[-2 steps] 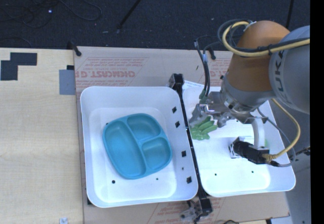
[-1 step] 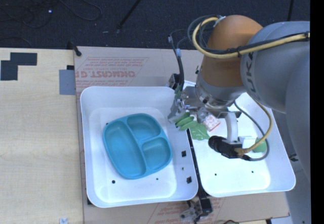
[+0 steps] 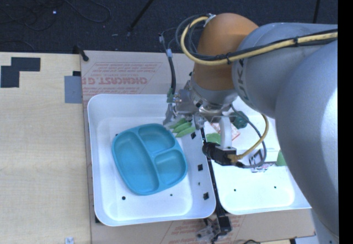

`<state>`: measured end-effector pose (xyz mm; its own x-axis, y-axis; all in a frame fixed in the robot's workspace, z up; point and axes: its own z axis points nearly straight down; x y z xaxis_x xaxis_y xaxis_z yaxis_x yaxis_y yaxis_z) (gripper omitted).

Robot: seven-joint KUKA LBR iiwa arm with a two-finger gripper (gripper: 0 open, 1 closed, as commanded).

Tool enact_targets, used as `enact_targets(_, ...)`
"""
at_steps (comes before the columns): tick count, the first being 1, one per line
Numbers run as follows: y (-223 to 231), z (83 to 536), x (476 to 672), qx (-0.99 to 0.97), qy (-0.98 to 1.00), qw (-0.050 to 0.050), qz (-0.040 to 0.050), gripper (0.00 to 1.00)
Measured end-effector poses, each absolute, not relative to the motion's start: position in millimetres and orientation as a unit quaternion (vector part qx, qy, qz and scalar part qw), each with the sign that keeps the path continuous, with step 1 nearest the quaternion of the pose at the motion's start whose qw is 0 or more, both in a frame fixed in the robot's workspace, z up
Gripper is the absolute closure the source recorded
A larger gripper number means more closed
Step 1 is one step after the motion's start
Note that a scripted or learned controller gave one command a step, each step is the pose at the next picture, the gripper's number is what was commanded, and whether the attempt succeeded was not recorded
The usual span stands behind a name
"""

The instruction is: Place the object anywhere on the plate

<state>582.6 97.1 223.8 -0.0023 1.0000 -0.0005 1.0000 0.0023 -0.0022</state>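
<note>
Bench (image 3: 38, 149): pale wood surface spread out on the left, with grey and black patches near its far-left edge.
My arm (image 3: 298, 88): big grey bulk coming in from the right, orange band (image 3: 220, 44) on top, yellow and black cables looping around the wrist.
Left bin (image 3: 102, 182): shallow, white, sitting on brown cardboard; I hover over its upper right corner.
Right bin (image 3: 259, 196): white, just beside the left one, and my arm covers most of it.
Plate (image 3: 149, 157): blue, split into compartments, lying flat in the left bin and turned at an angle.
My gripper (image 3: 185, 116): hanging low at the left bin's upper right, just off the plate's upper right rim.
My jaws: cannot tell how far apart they stand, since the wrist hardware crowds them from this angle, and I can't say whether anything sits between them.
Object (image 3: 181, 125): a small green thing right at my fingertips, close to the plate's upper right edge, near the wall between the two bins. Whether it touches the plate, I cannot tell.
</note>
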Motion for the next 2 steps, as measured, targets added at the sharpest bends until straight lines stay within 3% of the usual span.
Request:
enact_targets(1, 121.1, 225.0, 609.4, -0.706, -0.708, 0.001, 0.0005, 1.00)
enact_targets(2, 120.5, 225.0, 608.1, -0.706, -0.708, 0.001, 0.0017, 0.00)
